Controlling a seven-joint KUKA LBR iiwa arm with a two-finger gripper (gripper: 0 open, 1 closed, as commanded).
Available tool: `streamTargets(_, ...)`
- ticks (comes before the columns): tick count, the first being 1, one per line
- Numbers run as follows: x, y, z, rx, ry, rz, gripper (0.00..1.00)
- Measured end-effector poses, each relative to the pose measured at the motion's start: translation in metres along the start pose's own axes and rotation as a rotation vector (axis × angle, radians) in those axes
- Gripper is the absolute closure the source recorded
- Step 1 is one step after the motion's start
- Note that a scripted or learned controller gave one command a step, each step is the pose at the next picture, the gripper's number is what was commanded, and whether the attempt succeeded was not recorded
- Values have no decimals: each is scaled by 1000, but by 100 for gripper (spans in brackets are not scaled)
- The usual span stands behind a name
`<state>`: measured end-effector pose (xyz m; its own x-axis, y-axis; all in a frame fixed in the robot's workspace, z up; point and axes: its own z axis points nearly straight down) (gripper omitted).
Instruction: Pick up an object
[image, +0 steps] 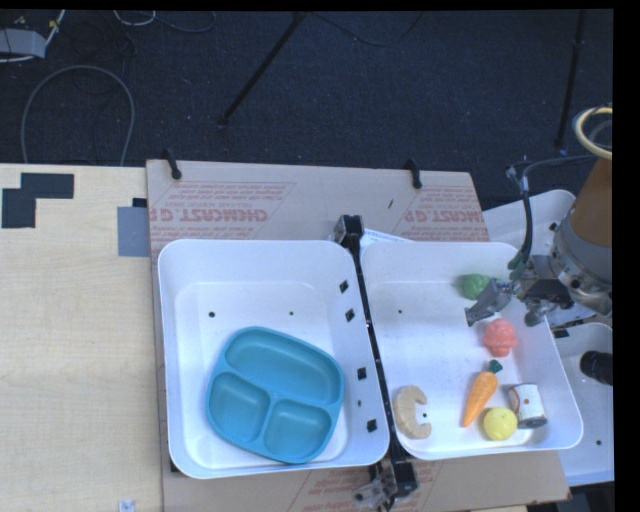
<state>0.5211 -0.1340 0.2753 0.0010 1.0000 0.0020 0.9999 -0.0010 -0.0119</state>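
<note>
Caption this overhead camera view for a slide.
Gripper hovers over right bin beside pink toy, carrot and lemon; blue tray in left bin.

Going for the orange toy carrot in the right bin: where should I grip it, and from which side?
Grip the orange toy carrot at mid-body, coming straight down from above. It lies flat, green top toward the pink ball; close across its narrow width. The yellow ball crowds its tip, so stay off that end.

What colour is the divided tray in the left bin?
Blue, seen in the camera view: tray.
</note>
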Motion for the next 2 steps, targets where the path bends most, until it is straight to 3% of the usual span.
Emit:
streamTargets(1, 0, 1, -5, -9, -1, -1, 0)
streamTargets(2, 7, 3, 41, -4, 0, -2, 0)
